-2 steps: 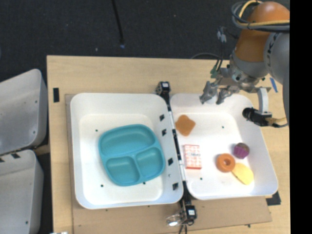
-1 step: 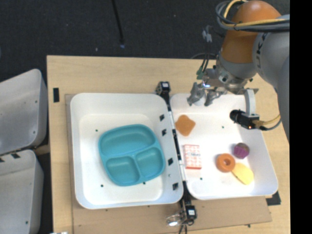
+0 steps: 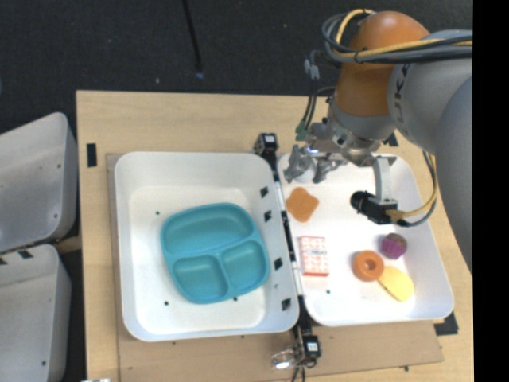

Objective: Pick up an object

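At the far left corner of the right bin (image 3: 425, 297), the gripper (image 3: 311, 168) hangs above the white floor, its grey metal fingers (image 3: 296, 165) pointing down and spread slightly apart, with nothing between them. Just in front of the fingertips, close to the bin's left wall, lies an orange block (image 3: 302, 204), flat on the floor and not touched by the gripper. Nearer the front along that same left wall rests a white card with red print (image 3: 313, 256), lying flat. Toward the bin's right front corner sit three small things in a cluster: an orange ring (image 3: 367, 266), a purple ball (image 3: 393, 247) just behind and to its right, and a yellow lemon-shaped piece (image 3: 398, 284) touching or nearly touching the ring on its front right side. A black part (image 3: 372, 205) on a cable hangs from the arm (image 3: 413, 62) over the middle of the bin, well apart from the block. The arm's orange band sits above the wrist, over the far edge of the right bin. The left bin (image 3: 135, 309) carries a teal divided plate (image 3: 215, 251) with three compartments, lying roughly in its middle. Both bins stand side by side on the wooden bench (image 3: 95, 110), their inner walls touching.
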Robot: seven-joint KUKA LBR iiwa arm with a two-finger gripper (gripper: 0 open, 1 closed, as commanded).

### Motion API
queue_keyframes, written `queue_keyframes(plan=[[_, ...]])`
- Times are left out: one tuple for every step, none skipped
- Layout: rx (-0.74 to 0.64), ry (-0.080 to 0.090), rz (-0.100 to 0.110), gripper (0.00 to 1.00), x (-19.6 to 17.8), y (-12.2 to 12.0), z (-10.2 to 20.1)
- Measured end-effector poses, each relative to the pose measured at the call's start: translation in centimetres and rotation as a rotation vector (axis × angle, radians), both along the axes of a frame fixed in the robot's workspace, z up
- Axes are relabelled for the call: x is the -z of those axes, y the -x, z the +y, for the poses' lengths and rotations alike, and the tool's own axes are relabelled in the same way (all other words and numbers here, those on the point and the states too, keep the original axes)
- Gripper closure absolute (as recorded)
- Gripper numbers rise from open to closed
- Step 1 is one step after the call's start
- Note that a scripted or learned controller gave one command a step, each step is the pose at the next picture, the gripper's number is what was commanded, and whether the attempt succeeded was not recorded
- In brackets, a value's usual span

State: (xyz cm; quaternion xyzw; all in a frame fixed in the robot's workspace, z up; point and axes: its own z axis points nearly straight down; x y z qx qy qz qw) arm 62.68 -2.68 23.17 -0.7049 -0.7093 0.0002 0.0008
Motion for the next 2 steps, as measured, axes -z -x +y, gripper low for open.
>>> queue_keyframes(plan=[[0.0, 0.0, 0.0, 1.0, -0.1, 1.0, 4.1], [-0.001, 0.0, 0.0, 1.0, 0.1, 2.7, 8.9]])
